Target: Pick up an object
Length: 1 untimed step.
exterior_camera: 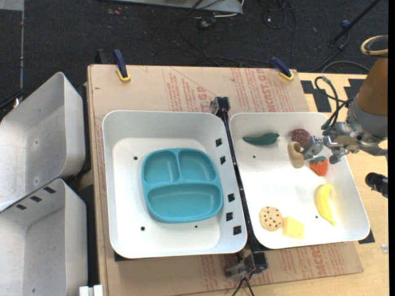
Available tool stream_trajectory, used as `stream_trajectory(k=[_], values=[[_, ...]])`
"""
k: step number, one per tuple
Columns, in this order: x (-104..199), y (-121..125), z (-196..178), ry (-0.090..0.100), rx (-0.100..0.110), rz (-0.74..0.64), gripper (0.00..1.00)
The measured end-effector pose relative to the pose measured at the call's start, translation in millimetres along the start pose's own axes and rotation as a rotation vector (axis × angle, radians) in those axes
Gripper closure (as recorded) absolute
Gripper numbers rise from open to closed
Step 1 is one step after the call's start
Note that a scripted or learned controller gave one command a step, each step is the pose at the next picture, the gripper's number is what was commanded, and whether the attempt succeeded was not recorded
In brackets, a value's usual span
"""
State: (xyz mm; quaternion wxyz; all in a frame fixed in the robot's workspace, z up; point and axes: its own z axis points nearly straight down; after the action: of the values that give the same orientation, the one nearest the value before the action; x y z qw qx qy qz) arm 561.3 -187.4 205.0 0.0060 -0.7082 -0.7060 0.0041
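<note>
My pincer (326, 144) hovered beside the small red-orange toy strawberry (318, 165) at three o'clock; its state I cannot tell, nothing lifted yet.

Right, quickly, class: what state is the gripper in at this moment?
Gripper: cannot be told; it sits low over the right bin, beside the strawberry.

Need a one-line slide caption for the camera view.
KUKA arm's hand low over the right bin near toy strawberry; banana, cookie lie nearby; teal divided plate in left bin.
</note>
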Motion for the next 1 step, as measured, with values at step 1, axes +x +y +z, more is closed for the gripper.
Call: stream_trajectory(k=[1], values=[[0.7,3.0,-8.1,-0.003,-0.014,-0.004,0.00]])
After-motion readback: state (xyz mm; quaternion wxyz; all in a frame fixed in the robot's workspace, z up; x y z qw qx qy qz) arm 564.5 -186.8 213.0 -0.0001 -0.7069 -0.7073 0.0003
